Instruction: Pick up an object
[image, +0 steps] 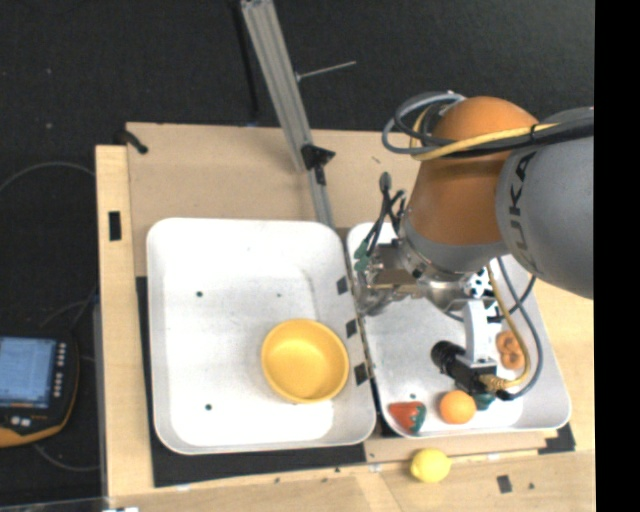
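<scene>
So, gripper (383, 285): over the left part of the right bin (420, 335), close to its left wall. Whether it is clenched or released cannot be told.
Orange (458, 407): small, round, plain orange skin. It lies in the right bin by the near wall.
Red fruit (407, 415): red with a green bit, just left of the orange, in the near-left corner.
Bowl (305, 360): yellow, upright, in the near-right part of the left bin (220, 270).
Lemon (430, 465): on the bench (220, 170), just outside the right bin's near rim.
Open room: left bin's far and left floor; right bin's middle floor, between gripper and orange.
Arm (470, 180): covers the right bin's far part.
</scene>
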